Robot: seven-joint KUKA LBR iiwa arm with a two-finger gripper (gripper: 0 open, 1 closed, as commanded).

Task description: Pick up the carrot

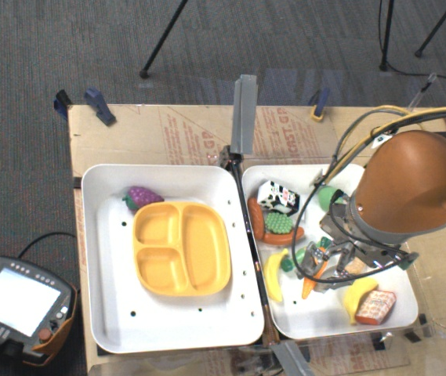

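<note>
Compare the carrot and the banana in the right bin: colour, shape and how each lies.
The carrot is orange and tapers to a point; the banana is yellow and curved. The carrot lies partly under the gripper, its tip pointing toward the bin's near edge; the banana lies uncovered along the bin's left wall. Both rest in the right bin, side by side.

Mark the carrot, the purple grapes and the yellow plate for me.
carrot (pixel 310 287): camera view, its orange tip in the right bin.
purple grapes (pixel 144 197): camera view, middle of the bunch, left bin.
yellow plate (pixel 182 249): camera view, the ridge between its compartments.
</note>
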